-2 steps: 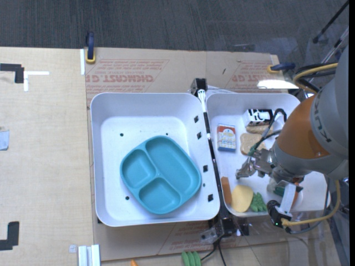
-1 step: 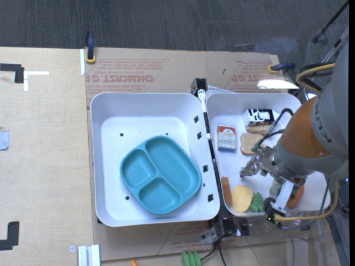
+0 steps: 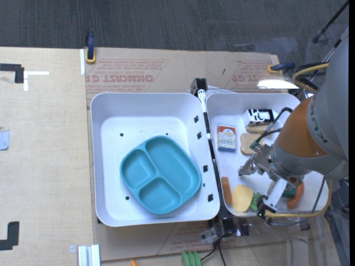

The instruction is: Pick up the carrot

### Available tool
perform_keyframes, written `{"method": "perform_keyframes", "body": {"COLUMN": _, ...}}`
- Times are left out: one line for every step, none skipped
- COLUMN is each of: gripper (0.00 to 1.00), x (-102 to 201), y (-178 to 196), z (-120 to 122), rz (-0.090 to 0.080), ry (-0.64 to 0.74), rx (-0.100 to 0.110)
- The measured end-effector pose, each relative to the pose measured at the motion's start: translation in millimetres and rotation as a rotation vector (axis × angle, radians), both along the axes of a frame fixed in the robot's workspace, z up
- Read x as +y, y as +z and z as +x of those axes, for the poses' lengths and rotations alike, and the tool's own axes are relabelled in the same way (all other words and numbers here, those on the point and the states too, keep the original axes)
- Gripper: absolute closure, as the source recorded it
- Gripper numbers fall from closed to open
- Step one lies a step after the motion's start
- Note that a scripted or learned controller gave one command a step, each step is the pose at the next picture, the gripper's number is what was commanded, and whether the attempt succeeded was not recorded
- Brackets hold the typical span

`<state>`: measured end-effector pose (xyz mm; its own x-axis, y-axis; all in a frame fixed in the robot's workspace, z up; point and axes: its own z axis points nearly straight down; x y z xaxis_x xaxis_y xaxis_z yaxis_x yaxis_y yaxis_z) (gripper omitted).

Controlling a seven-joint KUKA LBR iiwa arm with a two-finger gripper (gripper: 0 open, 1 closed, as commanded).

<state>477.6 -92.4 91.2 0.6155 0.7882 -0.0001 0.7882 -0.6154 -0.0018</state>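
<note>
An orange-red carrot point(image 3: 298, 195) with a green end lies near the front right corner of the right bin point(image 3: 233, 107), partly hidden under my wrist. My gripper point(image 3: 257, 188) hangs low over the front of that bin, just left of the carrot. It is open, with nothing visible between its fingers. A yellow rounded piece point(image 3: 241, 198) sits at its front left side. A slim orange-brown stick point(image 3: 226, 188) lies along the bin's left wall.
The left bin point(image 3: 105, 165) holds a blue divided plate point(image 3: 160, 174). In the right bin's back half are a small red-and-white box point(image 3: 226, 137), a tan slice point(image 3: 247, 142) and a black-and-white item point(image 3: 260, 114). The grey arm point(image 3: 310, 132) covers the bin's right side.
</note>
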Motion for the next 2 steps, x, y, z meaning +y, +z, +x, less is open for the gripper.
{"method": "perform_keyframes", "body": {"gripper": 0.00, "x": -1.6, "y": 0.0, "z": -0.2, "rz": 0.001, "ry": -0.039, "rx": 0.001}}
{"method": "perform_keyframes", "body": {"gripper": 0.00, "x": 0.9, "y": -0.6, "z": -0.4, "rz": 0.001, "ry": 0.125, "rx": 0.003}}
